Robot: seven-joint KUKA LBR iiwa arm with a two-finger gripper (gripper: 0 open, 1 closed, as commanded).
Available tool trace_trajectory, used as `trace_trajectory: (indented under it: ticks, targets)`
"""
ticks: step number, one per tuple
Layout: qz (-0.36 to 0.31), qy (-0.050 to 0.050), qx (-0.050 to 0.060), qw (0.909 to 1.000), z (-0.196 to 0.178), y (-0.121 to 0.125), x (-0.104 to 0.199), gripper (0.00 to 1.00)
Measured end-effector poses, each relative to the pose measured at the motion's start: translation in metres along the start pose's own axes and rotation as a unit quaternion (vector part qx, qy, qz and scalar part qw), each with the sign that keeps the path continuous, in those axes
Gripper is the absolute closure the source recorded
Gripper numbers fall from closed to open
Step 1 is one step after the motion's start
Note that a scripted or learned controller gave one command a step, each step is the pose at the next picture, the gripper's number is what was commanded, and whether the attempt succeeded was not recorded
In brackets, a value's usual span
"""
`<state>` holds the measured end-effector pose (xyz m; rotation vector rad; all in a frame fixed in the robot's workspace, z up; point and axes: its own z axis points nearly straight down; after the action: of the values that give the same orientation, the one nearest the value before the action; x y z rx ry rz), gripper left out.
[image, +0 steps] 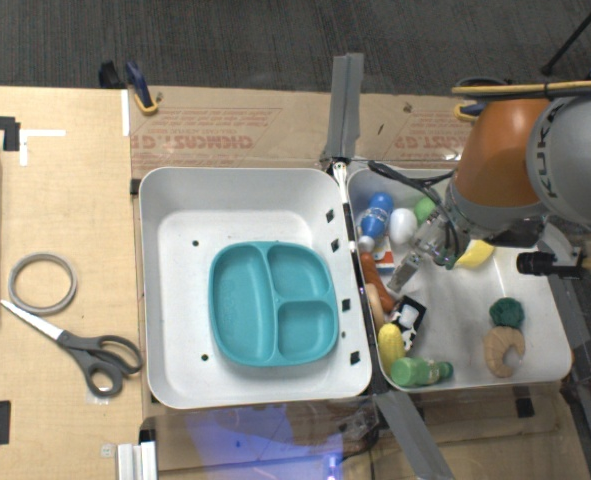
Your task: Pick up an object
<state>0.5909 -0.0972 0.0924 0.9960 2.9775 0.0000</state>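
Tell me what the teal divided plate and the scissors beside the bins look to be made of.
The teal divided plate looks like moulded plastic: even colour, soft sheen, rounded compartment walls. The grey-handled scissors seem to have metal blades, pale and reflective, with matte handles, likely plastic.

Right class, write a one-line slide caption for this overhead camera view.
KUKA arm reaches into the right bin of toys; teal divided tray sits in the left bin.
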Motion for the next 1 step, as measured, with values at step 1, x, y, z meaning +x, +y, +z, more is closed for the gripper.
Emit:
trace_trajectory:
  ticks: [1]
  targets:
    - [0.102,-0.001,0.000,0.9947,0.0001,0.0081,-0.0468,0.00]
